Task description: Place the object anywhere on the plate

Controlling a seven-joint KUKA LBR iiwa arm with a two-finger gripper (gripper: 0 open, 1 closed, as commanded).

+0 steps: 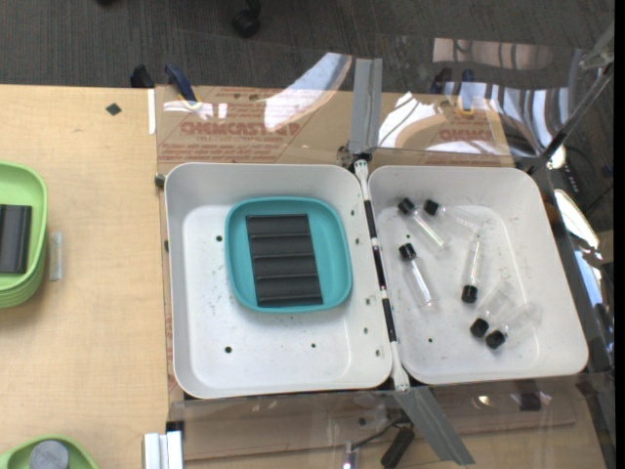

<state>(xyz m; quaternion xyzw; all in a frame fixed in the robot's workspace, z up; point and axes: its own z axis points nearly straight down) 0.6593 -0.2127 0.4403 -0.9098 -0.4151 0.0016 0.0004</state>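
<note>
Several clear black-capped vials [418, 272] are scattered in the right bin [547, 360], centre right of the frame; they are judged light, slippery and brittle, best gripped mid-barrel. The teal plate [237, 262] with a dark ribbed insert [283, 259] is seen in the left bin [195, 350]; the gripper's state cannot be told

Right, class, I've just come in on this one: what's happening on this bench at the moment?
Nothing is being handled at this moment. The left white bin holds a teal square plate with a dark grey ribbed block lying on it. The right white bin holds several small clear plastic vials with black caps, scattered loose on its floor, some lying close together. None of them is on the plate yet, so the placing is still to be done. A green tray sits on the wooden bench at far left.
</note>
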